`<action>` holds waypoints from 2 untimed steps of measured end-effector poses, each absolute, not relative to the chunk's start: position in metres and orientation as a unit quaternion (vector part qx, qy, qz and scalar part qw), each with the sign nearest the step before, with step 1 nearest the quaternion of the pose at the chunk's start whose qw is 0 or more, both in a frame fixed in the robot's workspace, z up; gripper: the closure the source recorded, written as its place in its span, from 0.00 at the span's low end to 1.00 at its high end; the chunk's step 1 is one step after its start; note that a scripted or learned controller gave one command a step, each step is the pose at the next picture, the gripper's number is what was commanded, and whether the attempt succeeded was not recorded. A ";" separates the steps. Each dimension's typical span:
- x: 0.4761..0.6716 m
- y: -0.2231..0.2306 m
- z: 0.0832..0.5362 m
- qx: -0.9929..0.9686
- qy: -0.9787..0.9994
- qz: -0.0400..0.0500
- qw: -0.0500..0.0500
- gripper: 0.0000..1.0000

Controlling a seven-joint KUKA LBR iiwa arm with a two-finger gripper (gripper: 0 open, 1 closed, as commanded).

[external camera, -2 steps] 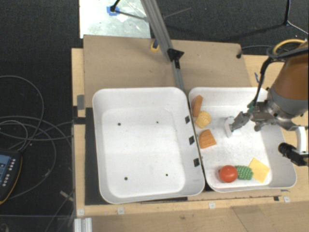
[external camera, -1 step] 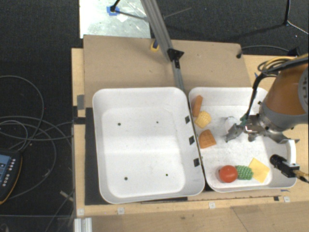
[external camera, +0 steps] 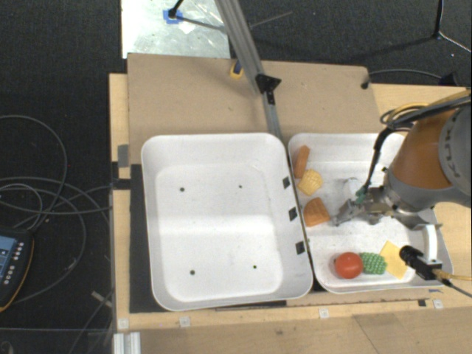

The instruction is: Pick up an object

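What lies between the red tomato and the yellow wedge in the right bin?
In the camera view, a green bumpy piece sits between the red tomato and the yellow wedge, touching or nearly touching both, near the right bin's front rim.

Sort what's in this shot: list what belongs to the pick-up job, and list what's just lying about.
Belongs to the job:
gripper
right bin
red tomato
green toy
yellow wedge
orange block
corn piece
orange stick

Lying about:
left bin
floor cables
handheld pendant
blue tape
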State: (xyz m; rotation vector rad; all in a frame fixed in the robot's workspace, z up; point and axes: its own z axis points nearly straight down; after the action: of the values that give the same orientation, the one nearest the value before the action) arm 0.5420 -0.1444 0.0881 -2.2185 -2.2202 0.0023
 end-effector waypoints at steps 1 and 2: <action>0.544 -0.145 0.102 -0.707 -0.707 -0.001 -0.001 1.00; 0.542 -0.139 0.163 -0.705 -0.709 -0.002 -0.003 1.00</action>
State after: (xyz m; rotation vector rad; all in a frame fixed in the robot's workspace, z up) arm 0.5424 -0.1393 0.1629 -2.2199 -2.2318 -0.0063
